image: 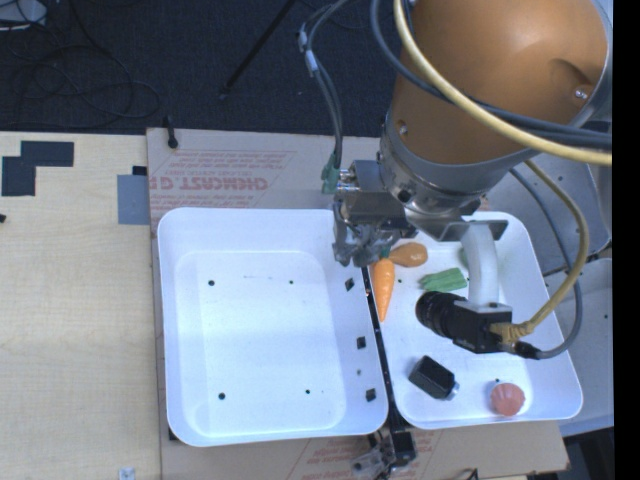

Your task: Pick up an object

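Hovering low over the right white plastic bin, the gripper sits directly above the orange toy carrot's top, apparently lined up for a grab. Nearby lie 1 green piece and 1 black block. Whether the fingers are spread cannot be told.

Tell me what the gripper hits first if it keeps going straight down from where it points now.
Most likely the orange carrot lying just under the gripper in the right bin; height above it is unclear.
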{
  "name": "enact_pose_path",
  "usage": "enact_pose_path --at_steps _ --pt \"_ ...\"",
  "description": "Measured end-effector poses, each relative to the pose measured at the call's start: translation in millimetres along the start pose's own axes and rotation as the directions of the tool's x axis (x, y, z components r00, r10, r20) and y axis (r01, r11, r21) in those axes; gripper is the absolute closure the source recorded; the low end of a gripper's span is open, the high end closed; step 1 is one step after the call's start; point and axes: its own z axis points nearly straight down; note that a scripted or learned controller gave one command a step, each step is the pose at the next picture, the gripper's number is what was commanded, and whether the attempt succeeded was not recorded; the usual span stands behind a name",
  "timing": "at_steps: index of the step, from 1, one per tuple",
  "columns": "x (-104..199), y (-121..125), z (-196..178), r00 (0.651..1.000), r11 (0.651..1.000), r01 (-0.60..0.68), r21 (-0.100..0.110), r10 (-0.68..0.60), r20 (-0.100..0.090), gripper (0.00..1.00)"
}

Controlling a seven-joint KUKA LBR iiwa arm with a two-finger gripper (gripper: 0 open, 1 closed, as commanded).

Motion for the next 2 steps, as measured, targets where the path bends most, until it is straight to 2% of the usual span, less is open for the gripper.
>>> enact_pose_path --at_steps 1,2 --pt "89 2 -7 1.0 1.0 0.002 -0.01 -0.002 -0.003 1.0" --pt "64 3 62 1.0 1.0 -0.006 -0.002 0.007 0.002 1.0"
